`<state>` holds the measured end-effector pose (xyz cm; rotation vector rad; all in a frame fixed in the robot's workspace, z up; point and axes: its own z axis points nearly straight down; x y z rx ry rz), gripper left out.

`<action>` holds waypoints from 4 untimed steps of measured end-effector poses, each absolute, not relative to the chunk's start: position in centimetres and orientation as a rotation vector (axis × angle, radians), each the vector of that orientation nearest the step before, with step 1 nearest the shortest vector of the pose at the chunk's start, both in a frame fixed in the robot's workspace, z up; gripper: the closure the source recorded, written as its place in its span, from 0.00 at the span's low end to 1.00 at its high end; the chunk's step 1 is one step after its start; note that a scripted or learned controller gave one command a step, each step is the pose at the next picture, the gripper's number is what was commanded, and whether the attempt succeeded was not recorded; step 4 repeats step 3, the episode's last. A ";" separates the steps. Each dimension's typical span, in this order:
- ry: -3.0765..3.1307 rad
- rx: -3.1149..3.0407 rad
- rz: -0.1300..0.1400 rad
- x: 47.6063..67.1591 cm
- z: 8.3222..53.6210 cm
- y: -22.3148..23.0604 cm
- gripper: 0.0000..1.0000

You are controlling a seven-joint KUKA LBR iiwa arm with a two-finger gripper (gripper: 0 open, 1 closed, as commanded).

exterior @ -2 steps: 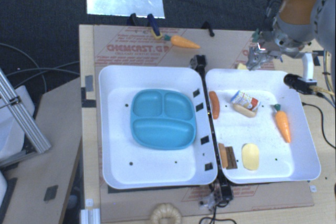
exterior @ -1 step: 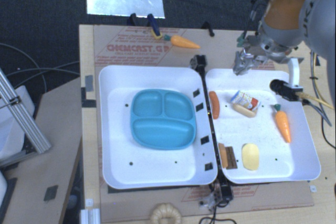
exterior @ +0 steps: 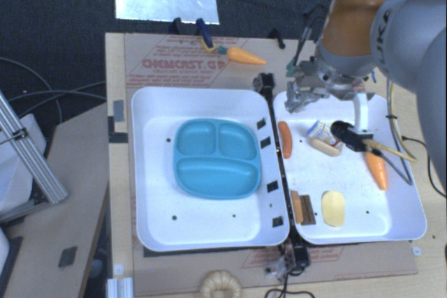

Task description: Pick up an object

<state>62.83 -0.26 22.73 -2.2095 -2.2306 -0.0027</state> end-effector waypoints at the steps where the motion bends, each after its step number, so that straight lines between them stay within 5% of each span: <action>1: -2.230 -2.210 -0.002 60.8 23.1 3.7 1.00; 4: -2.228 -2.214 0.000 60.4 22.0 6.4 1.00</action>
